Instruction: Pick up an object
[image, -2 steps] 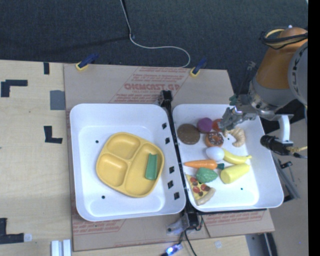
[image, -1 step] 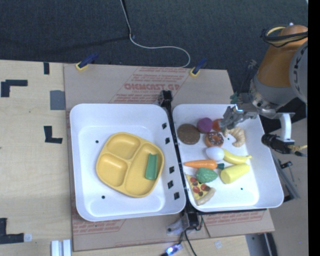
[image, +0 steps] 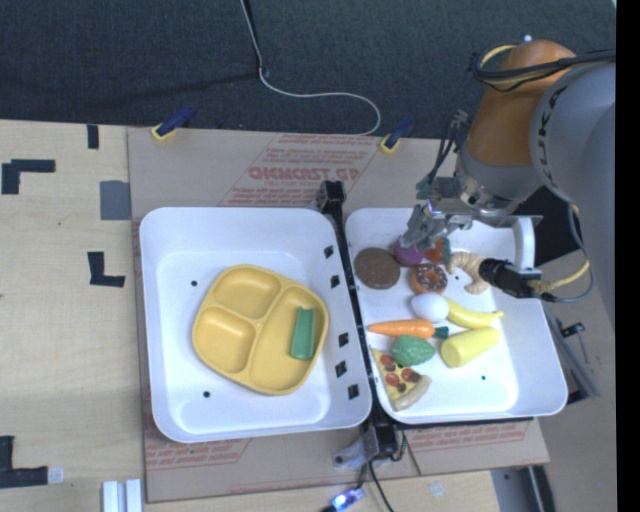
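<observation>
My gripper (image: 425, 232) hangs low over the right white bin (image: 520, 385), its grip impossible to judge; a small purple toy (image: 409, 255) sits just beneath, round brown cookie (image: 377, 268) beside; best descend straight, avoiding neighbours

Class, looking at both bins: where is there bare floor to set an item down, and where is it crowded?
Free: left bin around the yellow tray; right bin's near-right corner, past the corn. Crowded: from cookie to pizza slice, under the end effector.
</observation>
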